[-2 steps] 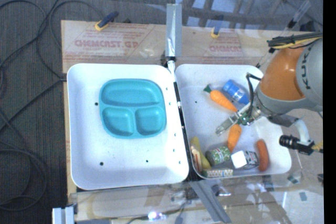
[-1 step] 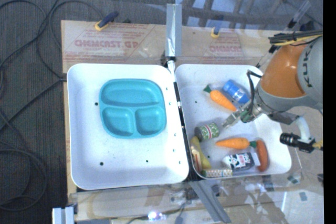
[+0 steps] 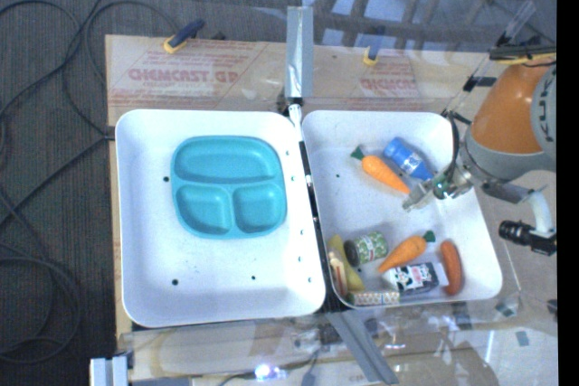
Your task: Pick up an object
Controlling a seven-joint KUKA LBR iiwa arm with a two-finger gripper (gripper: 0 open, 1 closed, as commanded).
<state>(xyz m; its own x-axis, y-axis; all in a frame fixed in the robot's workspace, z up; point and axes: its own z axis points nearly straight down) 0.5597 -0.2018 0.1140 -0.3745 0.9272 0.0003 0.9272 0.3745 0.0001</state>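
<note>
Fingers of the gripper (image 3: pixel 418 197) stand slightly apart, nothing between them, hovering in the right bin (image 3: pixel 470 271) just beside the upper carrot (image 3: pixel 384 174). Recommended: centre over the carrot, straddle its width, descend squarely before closing.

Bench (image 3: pixel 136 59): left bin (image 3: pixel 145 285), right bin (image 3: pixel 470 267) side by side, touching.
</note>
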